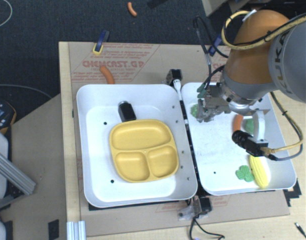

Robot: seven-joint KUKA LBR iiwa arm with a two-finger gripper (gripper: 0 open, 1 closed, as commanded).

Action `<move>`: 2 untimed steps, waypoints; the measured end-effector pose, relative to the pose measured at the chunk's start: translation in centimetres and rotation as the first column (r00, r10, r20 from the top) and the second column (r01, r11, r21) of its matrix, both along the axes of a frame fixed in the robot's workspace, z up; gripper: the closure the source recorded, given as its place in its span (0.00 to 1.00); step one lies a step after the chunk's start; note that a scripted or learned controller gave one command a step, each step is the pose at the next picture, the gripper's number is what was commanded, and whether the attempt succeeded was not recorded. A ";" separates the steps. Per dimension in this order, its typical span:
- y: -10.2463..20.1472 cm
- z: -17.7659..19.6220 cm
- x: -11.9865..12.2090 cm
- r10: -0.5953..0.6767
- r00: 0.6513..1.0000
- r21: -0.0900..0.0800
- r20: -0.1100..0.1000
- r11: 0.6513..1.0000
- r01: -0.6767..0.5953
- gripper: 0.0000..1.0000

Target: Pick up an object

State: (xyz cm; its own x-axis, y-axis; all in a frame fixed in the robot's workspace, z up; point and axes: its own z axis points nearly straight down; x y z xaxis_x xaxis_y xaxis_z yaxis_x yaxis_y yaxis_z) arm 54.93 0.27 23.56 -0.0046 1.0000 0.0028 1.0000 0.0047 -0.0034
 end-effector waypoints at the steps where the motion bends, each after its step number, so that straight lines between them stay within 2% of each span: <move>1: 0.2 -2.1 -0.7 -0.005 1.000 -0.002 -0.001 1.000 0.005 1.00; 2: 0.6 0.0 -0.3 -0.003 1.000 -0.003 0.007 1.000 0.003 1.00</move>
